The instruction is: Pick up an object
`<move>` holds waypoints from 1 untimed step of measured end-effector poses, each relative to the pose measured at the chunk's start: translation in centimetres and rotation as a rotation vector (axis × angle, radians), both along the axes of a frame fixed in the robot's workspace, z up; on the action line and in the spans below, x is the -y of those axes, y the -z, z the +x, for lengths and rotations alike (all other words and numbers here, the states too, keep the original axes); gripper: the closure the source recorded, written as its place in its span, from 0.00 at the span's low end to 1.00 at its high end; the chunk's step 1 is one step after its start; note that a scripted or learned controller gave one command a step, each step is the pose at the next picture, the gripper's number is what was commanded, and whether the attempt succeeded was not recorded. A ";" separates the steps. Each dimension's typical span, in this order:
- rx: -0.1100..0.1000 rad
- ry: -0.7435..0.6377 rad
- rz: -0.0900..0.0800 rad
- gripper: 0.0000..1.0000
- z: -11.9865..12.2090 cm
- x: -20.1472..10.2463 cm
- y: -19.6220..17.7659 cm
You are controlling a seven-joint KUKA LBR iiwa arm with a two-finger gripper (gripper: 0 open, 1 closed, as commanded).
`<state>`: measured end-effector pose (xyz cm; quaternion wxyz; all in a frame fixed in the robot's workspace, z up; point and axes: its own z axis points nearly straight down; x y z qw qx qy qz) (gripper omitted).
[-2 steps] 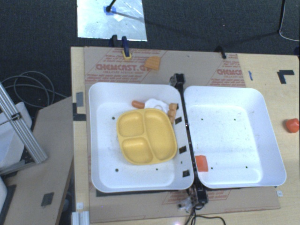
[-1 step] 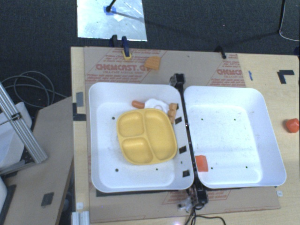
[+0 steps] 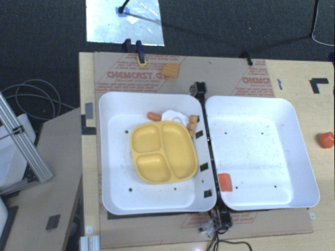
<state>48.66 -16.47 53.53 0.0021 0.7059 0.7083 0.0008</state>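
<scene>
A yellow three-compartment plate lies in the left bin. Behind it sit a small orange sausage-shaped piece, a white object and a small tan piece near the bin's right wall. An orange-red block rests at the front left corner of the right bin.
An orange wedge lies on the bench behind the left bin. A red-orange object sits on the bench right of the right bin. Clamps hold the board's back edge. A metal frame and cables stand at the left.
</scene>
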 end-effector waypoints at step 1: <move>0.000 0.000 0.000 0.00 0.0 0.0 0.0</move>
